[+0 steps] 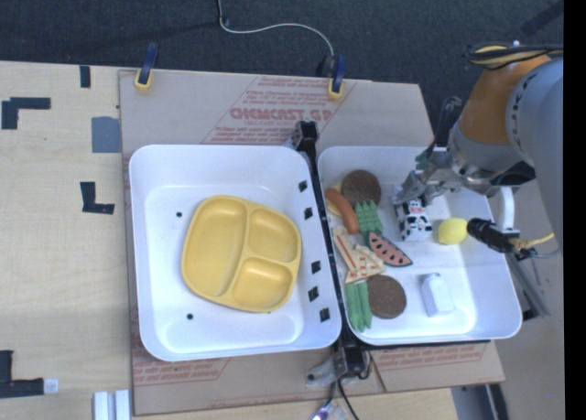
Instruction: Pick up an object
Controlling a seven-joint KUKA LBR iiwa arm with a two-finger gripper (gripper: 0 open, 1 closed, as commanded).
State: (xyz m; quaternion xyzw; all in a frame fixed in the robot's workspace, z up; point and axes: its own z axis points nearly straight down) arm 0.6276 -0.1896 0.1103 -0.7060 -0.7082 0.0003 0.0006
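Note:
My gripper (417, 197) hangs low over the upper middle of the right bin (494, 313), on the end of the grey arm with the orange band (487, 102). Just below its tip lies a small black-and-white toy (417, 224), touching it or nearly so; I cannot make out whether it is gripped. A yellow ball (450, 231) sits right of that toy. Further left in the bin lie a brown disc (361, 186), an orange carrot (342, 209), a green piece (368, 218), a watermelon slice (389, 251) and pale fries (355, 259).
A second brown disc (386, 296), a green strip (357, 304) and a white block (436, 294) lie near the right bin's front. The left bin (160, 226) holds a yellow divided plate (242, 252). A black divider (317, 226) separates the bins.

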